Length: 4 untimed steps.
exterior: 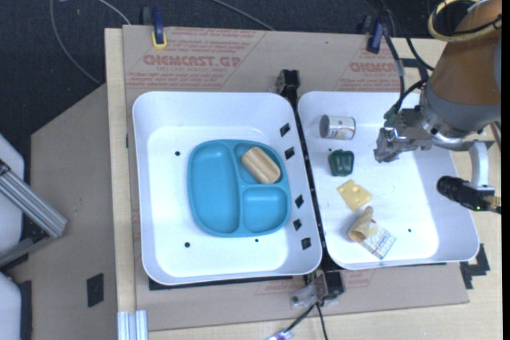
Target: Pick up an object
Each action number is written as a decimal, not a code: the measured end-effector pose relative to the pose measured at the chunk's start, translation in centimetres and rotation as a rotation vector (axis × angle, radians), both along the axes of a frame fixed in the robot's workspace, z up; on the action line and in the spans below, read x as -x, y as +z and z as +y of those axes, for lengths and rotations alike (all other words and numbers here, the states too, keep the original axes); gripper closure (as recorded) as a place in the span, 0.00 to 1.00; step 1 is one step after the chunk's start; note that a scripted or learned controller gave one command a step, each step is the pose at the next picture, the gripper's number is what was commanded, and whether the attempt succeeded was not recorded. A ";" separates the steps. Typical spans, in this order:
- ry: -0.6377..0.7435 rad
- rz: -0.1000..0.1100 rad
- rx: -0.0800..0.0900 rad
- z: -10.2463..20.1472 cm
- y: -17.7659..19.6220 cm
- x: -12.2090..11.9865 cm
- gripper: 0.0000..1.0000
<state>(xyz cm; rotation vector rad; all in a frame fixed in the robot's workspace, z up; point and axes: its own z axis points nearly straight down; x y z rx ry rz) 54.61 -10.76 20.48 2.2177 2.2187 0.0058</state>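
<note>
Four objects in right bin [446, 247]; my gripper [388, 149] hovers, finger state unclear. Nearest: green cup [342, 163] at nine o'clock; centre over it, descend straight.

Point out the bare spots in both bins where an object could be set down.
Left white bin: bare floor rings the blue divided plastic tray, widest along its left wall and front edge. Right white bin: open floor at front right. Crowded: its left half, with silver can, dark green piece, yellow block, tan wrapped item, and gripper.
</note>
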 end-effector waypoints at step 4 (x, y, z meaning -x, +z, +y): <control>0.004 0.010 -0.004 16.2 1.6 3.6 1.00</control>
